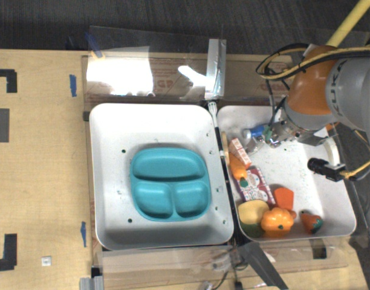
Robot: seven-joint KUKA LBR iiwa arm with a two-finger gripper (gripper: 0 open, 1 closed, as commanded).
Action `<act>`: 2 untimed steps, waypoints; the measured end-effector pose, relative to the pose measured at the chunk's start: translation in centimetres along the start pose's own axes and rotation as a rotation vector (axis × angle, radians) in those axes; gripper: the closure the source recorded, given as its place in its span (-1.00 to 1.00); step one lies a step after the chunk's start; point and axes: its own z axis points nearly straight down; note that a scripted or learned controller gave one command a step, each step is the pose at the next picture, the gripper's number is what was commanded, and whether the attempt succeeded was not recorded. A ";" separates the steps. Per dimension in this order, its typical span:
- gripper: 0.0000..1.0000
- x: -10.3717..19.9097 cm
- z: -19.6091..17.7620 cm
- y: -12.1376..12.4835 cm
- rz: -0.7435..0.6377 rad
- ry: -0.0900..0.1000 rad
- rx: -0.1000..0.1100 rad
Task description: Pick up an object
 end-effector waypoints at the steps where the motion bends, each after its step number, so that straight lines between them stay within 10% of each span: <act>1: -1.00 -1.6 0.3 2.9 0.071 0.024 0.048; 2: -1.00 -1.1 0.2 3.0 0.023 0.009 0.050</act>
